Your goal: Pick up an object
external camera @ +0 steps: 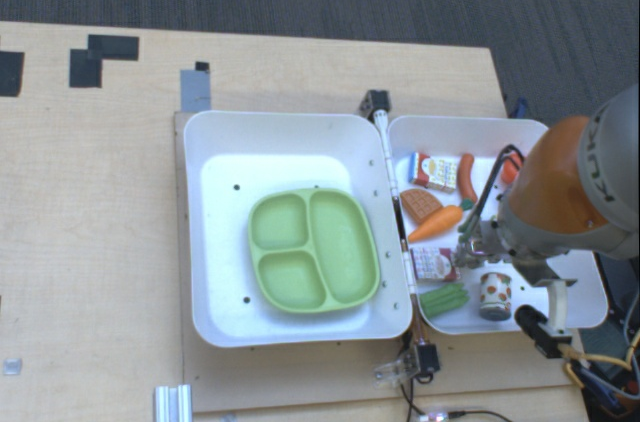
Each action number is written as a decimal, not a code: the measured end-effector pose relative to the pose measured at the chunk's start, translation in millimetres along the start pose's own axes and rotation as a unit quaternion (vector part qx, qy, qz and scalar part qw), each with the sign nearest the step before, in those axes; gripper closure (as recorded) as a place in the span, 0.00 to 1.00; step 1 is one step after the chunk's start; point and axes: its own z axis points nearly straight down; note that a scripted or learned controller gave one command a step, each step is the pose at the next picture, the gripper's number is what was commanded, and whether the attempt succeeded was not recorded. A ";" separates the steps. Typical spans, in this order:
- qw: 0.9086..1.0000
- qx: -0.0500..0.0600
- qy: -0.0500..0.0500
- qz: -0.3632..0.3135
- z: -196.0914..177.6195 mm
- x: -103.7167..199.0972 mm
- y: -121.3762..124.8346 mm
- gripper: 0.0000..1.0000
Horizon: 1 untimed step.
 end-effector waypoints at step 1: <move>1.000 -0.001 0.000 0.001 0.9 -0.2 0.8 0.00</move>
